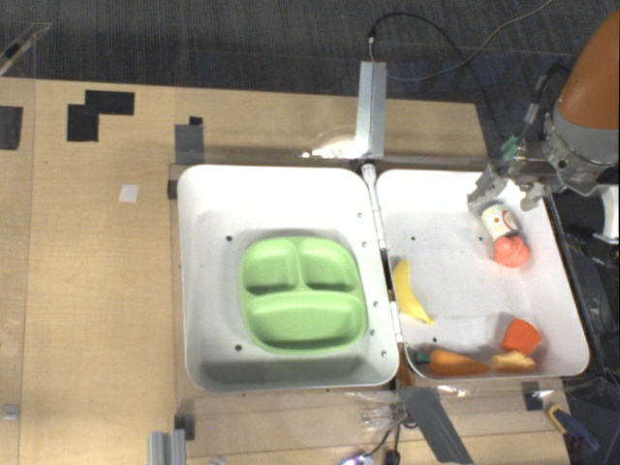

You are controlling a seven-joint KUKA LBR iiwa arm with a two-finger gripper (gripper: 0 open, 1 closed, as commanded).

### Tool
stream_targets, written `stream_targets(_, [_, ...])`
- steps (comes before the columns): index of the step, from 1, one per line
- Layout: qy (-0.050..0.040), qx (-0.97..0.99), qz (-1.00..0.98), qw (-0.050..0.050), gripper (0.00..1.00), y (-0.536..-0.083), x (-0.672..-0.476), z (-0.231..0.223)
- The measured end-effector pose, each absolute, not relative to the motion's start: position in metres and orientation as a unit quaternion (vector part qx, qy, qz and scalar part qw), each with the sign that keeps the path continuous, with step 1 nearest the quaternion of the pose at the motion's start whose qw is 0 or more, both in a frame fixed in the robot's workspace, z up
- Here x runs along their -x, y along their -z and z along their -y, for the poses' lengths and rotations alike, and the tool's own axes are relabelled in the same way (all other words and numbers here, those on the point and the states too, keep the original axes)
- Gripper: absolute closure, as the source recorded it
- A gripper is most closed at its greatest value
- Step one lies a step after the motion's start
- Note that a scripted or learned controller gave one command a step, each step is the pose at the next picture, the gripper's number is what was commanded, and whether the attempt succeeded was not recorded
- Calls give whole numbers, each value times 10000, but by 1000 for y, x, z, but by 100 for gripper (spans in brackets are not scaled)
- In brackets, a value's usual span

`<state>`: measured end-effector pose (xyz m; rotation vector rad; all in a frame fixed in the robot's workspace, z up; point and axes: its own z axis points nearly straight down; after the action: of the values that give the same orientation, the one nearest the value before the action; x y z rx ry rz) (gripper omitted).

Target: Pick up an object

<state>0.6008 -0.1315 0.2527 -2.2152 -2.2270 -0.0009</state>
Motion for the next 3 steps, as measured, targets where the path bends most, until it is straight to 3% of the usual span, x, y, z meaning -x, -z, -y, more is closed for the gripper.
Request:
stream_targets(1, [2, 6592, 7520, 4, 0, -189, -669, 70])
stream_targets(2, [16, 6636, 7480, -12, 0, -94, -639, 92])
stream_targets(3, [12, 7345, 6786, -13, 0, -99, -670, 147])
